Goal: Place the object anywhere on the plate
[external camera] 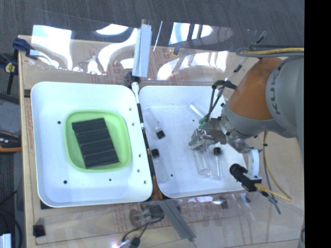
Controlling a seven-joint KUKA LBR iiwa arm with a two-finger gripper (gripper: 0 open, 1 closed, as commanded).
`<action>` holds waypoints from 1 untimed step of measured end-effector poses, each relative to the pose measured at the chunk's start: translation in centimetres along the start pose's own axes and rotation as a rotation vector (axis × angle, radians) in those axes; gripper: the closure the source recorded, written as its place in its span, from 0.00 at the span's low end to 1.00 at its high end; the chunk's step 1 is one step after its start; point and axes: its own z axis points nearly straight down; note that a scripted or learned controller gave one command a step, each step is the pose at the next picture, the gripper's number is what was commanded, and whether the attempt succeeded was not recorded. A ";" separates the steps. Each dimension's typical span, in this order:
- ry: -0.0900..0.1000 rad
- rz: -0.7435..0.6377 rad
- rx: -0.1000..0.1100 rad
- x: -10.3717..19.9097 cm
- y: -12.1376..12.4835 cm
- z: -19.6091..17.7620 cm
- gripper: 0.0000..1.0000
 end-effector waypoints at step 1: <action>0.001 -0.180 0.002 7.3 1.6 0.5 1.00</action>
